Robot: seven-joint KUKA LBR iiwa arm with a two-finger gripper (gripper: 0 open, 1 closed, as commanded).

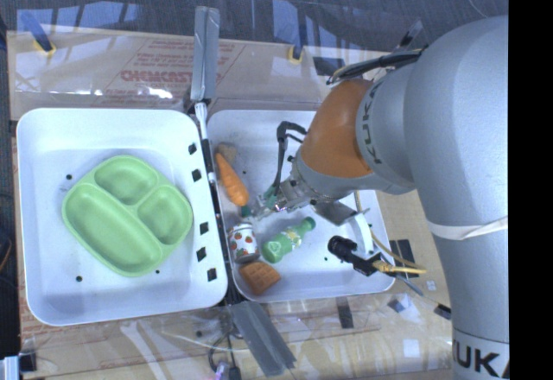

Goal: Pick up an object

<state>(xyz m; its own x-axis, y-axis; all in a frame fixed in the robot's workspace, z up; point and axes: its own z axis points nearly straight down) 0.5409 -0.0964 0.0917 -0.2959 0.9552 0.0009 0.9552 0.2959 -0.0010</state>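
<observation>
The gripper is reaching down into the right bin, but whether it is gripping anything cannot be told from this angle. A green bottle is lying just below it, and an orange carrot is sitting just to its left. A small patterned cup and a brown block are resting lower-left of it. A green divided plate is lying well to its left in the left bin.
</observation>
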